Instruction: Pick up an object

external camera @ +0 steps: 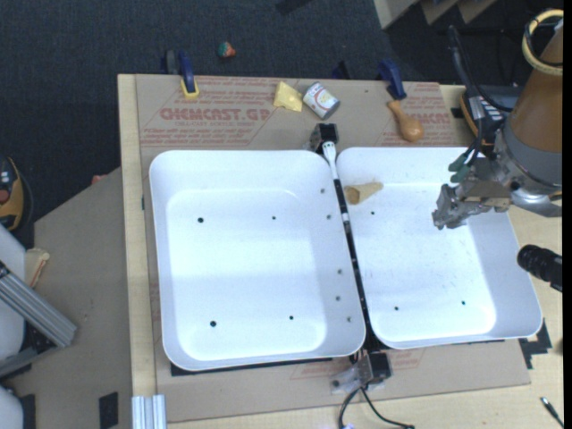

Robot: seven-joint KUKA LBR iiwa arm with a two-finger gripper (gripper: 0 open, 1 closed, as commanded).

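arm: grey arm with orange band cut off by the right edge
gripper: grey two-finger gripper, finger gap too blurred to tell

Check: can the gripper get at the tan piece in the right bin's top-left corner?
Probably yes. The gripper hangs over the same right bin; bare floor lies between it and the tan piece, which sits near the wall.

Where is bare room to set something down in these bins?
The left bin shows bare white floor from wall to wall. In the right bin, the front half is free; its back is crowded by the tan block near the divider and the gripper.
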